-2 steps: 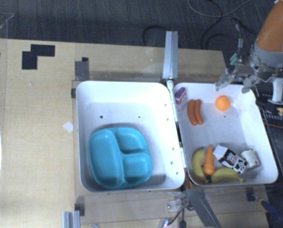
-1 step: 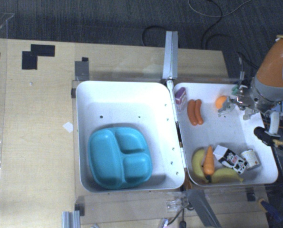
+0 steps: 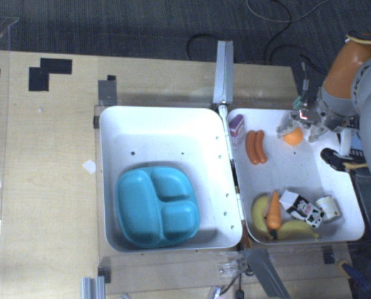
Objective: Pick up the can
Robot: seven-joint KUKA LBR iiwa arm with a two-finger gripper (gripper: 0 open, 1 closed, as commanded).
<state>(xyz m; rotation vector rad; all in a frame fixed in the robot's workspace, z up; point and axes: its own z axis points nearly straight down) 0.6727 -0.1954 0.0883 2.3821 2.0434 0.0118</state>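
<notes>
Tabletop: pale wood-toned surface under a glossy clear sheet, with black square marks near its far left edge.
Left bin: shallow white plastic tub with rounded corners and a smooth matte floor dotted with small holes.
Teal tray: smooth moulded plastic with rounded corners and three compartments; it lies flat in the near left part of the left bin.
Metal post: grey extruded bar standing at the far end of the seam between the two bins.
Right bin: the same white tub, just beside the left bin.
Purple carton: small boxy pack with a pale top, against the right bin's left wall near the far corner.
Sausages: two smooth reddish-orange links lying side by side, just right of the carton.
Bananas: yellow curved fruit in the near left corner of the right bin, one more curving along the near wall.
Carrot: tapered orange piece lying across the bananas.
Can: small white cylinder on its side near the near right corner of the right bin, touching a white box with dark print on its left.
Orange ball: round and smooth, at the far side of the right bin.
Gripper: metal and grey, low over the orange ball; I cannot tell whether it is apart or together. It is well apart from the can.
</notes>
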